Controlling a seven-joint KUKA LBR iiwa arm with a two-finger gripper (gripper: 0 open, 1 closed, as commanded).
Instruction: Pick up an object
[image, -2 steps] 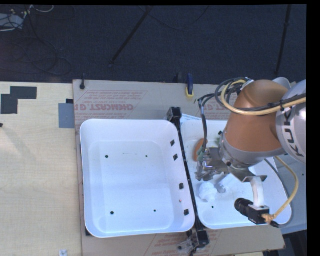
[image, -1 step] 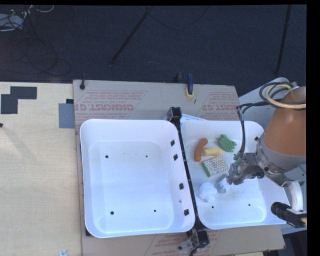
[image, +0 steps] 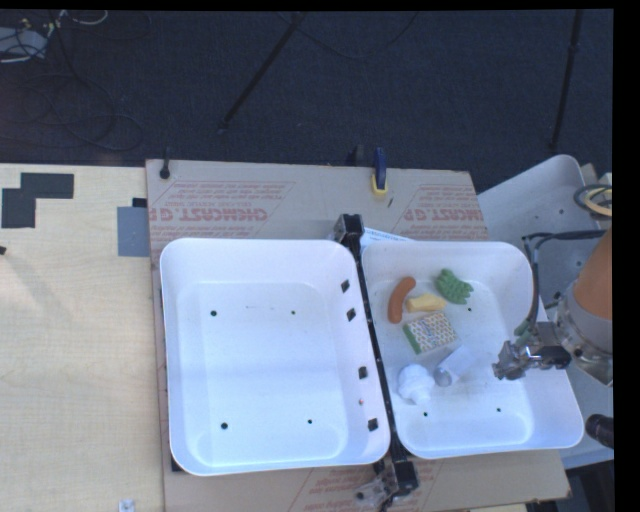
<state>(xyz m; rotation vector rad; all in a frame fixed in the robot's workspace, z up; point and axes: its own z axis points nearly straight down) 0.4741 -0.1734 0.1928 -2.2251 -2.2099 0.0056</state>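
- Camera view: two shallow white bins sit side by side on a cardboard sheet (image: 300, 205) laid over the bench; black clips run down the seam between them.
- Left bin (image: 190, 300): its bare white floor shows a few small dark holes.
- Right bin (image: 520, 420): holds a loose cluster of objects toward its left half.
- An orange sausage-shaped piece (image: 400, 299) lies tilted near the bin's upper left; a small yellow piece (image: 427, 302) lies just beside it, and a green lumpy item (image: 453, 286) sits just right of that.
- A chequered block (image: 430, 331) lies below the yellow piece; a clear bottle-like object (image: 453, 365) and a white rounded lump (image: 414, 382) lie lower down.
- Gripper (image: 513, 361): positioned over the right bin near its right wall, just right of the clear object and apart from the cluster. Nothing is seen between its fingers; whether they are spread or closed cannot be told.
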